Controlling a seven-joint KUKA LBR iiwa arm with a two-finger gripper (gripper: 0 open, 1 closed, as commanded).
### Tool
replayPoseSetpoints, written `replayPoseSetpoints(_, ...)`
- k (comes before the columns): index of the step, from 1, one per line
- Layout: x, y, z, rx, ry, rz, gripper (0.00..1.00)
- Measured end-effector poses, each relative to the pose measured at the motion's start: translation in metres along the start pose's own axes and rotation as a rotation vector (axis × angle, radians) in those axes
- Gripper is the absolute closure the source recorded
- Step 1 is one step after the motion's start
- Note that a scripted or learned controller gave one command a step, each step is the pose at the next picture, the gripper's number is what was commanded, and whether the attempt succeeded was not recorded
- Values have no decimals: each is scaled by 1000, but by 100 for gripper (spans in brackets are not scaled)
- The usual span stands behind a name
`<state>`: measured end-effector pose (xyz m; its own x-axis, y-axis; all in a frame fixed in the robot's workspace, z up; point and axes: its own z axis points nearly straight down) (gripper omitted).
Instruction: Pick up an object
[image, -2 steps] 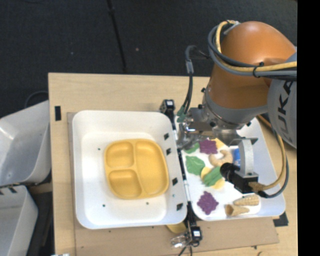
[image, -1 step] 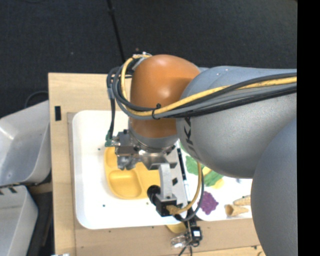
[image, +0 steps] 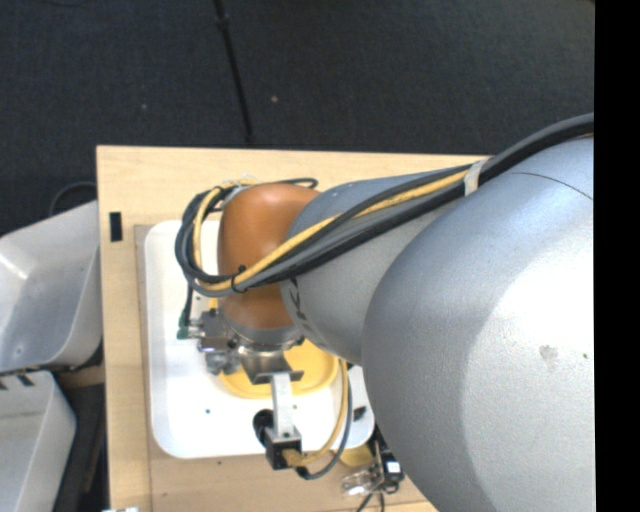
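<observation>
The grey arm with its orange band stretches from the right across the white bin and covers most of it. My gripper hangs below the orange band, pointing down into the bin's middle. A yellow object lies on the bin floor directly under it, with only its rim showing around the gripper's body. Whether the gripper touches the yellow object is hidden by the wrist.
The bin rests on a wooden bench. White containers stand off the bench at the left edge. Black and yellow cables loop around the wrist, and a small bracket with wires hangs near the bin's front edge.
</observation>
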<state>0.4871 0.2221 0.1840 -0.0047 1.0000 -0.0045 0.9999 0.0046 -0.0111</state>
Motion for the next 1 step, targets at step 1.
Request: replayPoseSetpoints(1, -18, 71, -352, -30, 10, 1, 100)
